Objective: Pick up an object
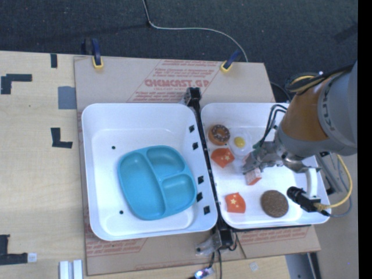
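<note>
The gripper [254, 166] is low in the right bin [264, 110], right of the frame's centre. Whether its fingers are open or closed, I cannot tell. A small reddish object [253, 179] lies just below it. Around are a chocolate donut [220, 134], a yellow piece [239, 142], an orange piece [222, 157], a red piece with star [235, 202] and a brown cookie [274, 203]. The left bin [99, 127] holds a blue divided plate [156, 181].

We locate the hand [254, 166] in the right bin [263, 110]. Left of it lie the doughnut [220, 134] and two blocks [222, 157] [235, 202]; below-right lies the cookie [274, 203]. Far left, the divided tray [156, 181] sits in the left bin [116, 121].
</note>
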Robot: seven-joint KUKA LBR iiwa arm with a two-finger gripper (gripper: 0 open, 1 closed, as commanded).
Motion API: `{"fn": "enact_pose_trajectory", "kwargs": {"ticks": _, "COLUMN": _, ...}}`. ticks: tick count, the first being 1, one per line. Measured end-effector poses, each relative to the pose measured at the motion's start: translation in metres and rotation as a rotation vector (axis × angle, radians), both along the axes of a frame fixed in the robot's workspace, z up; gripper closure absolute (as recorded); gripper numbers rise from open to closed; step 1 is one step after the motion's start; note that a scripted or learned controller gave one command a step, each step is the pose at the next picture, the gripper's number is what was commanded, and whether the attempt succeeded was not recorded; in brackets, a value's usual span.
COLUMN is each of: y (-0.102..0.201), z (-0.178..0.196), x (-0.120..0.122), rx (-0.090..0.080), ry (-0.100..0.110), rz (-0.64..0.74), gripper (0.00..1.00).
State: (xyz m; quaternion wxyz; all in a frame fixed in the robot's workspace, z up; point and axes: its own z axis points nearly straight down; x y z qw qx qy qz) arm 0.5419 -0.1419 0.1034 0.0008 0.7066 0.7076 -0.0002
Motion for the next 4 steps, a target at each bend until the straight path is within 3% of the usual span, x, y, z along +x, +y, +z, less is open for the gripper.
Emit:
{"fn": "enact_pose_trajectory", "kwargs": {"ticks": 3, "y": -0.005, "z": 0.158, "x": 0.006, "rx": 0.001, "ry": -0.001, "rz": 0.001, "gripper": 1.00}}
{"fn": "enact_pose_trajectory", "kwargs": {"ticks": 4, "y": 0.037, "z": 0.147, "x": 0.004, "rx": 0.001, "ry": 0.002, "rz": 0.001, "gripper": 1.00}}
